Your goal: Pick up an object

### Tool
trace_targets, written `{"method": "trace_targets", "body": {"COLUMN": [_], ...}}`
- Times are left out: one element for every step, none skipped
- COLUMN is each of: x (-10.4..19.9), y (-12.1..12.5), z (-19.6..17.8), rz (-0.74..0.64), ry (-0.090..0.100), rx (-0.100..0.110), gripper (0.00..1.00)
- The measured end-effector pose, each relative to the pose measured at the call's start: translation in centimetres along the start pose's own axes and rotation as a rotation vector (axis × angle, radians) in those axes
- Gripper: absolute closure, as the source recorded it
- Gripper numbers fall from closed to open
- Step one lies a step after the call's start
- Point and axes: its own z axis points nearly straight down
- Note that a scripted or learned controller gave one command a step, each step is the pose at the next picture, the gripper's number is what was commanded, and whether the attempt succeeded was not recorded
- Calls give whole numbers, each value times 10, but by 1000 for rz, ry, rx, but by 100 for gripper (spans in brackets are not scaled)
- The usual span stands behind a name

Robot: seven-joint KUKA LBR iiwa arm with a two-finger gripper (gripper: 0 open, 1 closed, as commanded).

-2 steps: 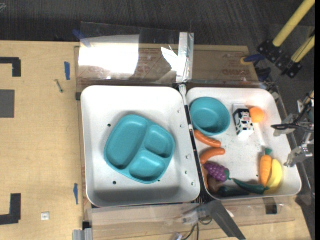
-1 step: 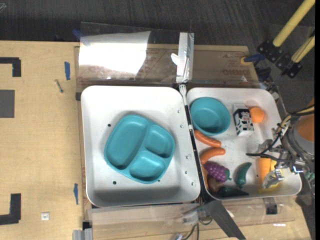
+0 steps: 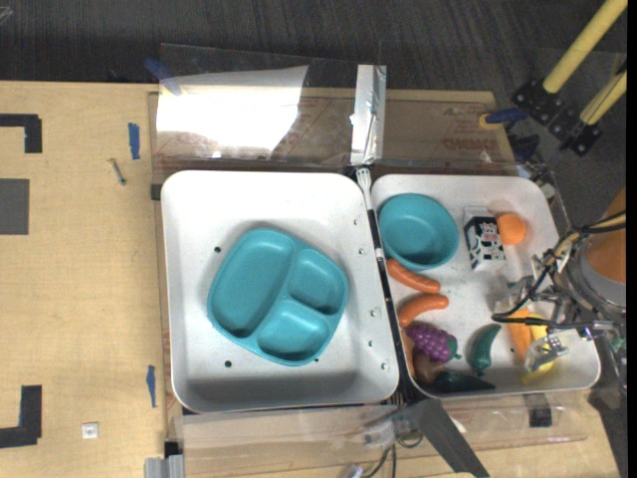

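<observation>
Left bin (image 3: 189,217), centre-left of frame: largest item, shallow, white. Holds one teal divided plate (image 3: 279,294), lying flat mid-bin w/ bare floor round it; prob. the drop-off side.

Right bin (image 3: 453,179), centre-right: the pick stock, crowded together, so a clean grab looks awkward.

Teal bowl (image 3: 418,229), upper left of right bin, upright.

Arm wrist w/ cables (image 3: 572,292), right edge, over right bin's lower right part. Gripper somewhere in that clutter; fingers not made out, cannot tell state or whether anything is held.

Small items, right bin, likely candidates:
- orange sausage-like pieces, two (image 3: 413,277), below bowl
- purple grapes (image 3: 433,342), lower left
- green pepper-like piece (image 3: 483,347), lower centre
- yellow/orange pieces (image 3: 528,342), lower right, under the wrist; prob. the target
- black-and-white carton (image 3: 486,242) w/ orange fruit (image 3: 512,229) beside it, upper right
</observation>
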Motion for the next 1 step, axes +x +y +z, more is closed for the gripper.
{"method": "trace_targets", "body": {"x": [-2], "y": [-1], "z": [4], "rz": [-21], "ry": [5], "rx": [-1], "gripper": [0]}}
